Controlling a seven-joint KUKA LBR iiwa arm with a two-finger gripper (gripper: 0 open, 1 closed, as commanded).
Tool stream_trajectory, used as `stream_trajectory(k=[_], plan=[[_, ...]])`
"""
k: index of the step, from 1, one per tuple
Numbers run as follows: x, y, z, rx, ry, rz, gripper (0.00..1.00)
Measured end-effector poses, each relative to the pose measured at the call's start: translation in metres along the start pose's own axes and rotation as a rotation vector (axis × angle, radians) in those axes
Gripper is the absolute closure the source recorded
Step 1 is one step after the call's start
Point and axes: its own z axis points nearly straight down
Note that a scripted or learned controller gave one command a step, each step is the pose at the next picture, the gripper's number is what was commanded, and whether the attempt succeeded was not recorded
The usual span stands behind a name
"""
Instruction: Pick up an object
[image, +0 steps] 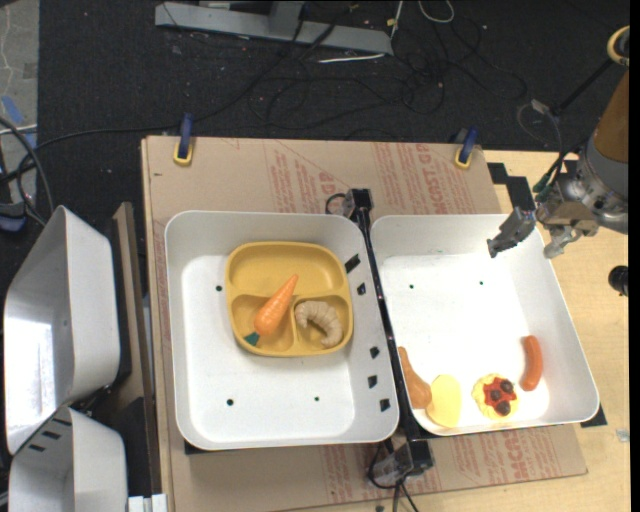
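My gripper (530, 238) hovers over the far right corner of the right bin (450, 300), open with nothing between its fingers. Along that bin's near edge lie an orange-brown drumstick-shaped piece (412, 377), a pale yellow piece (445, 398), a small yellow toy with red and dark toppings (497, 394) and a red-orange sausage (531, 362). All of them sit well in front of the gripper. In the left bin (200, 380), a yellow divided plate (250, 270) holds a carrot (276, 305) and a beige curled piece (321, 320).
The bins meet along a black divider strip (372, 300). Yellow clamps (183, 150) (466, 152) hold the brown board at its far edge. Cables lie on the dark floor beyond. White containers (60, 300) stand at the left.
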Motion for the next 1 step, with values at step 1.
stream_trajectory(k=[1], plan=[[0.0004, 0.0018, -0.0061, -0.011, -0.002, -0.002, 0.00]])
